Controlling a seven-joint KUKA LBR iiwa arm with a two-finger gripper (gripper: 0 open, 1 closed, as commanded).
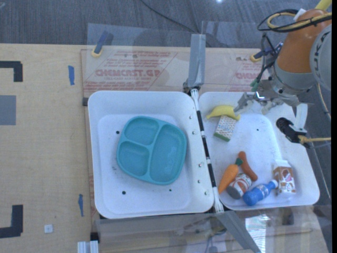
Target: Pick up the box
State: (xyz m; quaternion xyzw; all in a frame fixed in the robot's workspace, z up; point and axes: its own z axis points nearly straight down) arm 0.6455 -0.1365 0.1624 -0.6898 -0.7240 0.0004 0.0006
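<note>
Gripper [256,102] hangs over the far edge of the right bin [310,190], fingers spread and pinching nothing, apart from the box [225,128]. Box lies flat in that bin's far-left part, touching the near side of a banana [222,112]; nearer the camera lie two carrots [228,176], a small can [240,185], a blue bottle [258,193] and a small carton [284,177]. Left bin [105,194] holds a teal divided plate [152,149]
</note>
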